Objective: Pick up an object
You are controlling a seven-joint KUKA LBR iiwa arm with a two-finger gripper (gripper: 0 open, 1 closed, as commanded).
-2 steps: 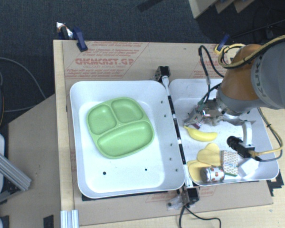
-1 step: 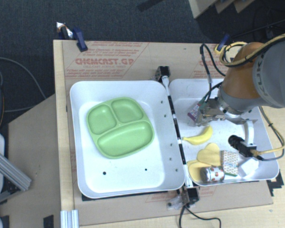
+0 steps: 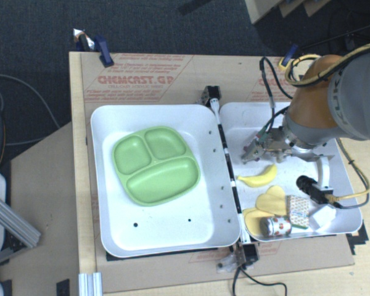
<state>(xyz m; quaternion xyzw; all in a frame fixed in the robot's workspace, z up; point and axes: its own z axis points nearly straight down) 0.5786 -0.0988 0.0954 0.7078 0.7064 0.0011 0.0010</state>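
Claw [image 3: 254, 151] hanging low in the right bin [image 3: 246, 113], centre-right of frame, nothing visibly between it. Can't tell if open or closed, too blurry. Closest target looks like the banana [image 3: 260, 177], just below the claw toward the bottom of frame, long axis running left-right with a slight tilt. Further down, yellow pieces [image 3: 266, 208] and a small can [image 3: 277, 227]. Green divided plate [image 3: 155, 164] over in the left bin [image 3: 105, 184].

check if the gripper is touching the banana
Apart: the camera view shows a strip of white bin floor between the gripper and the banana.
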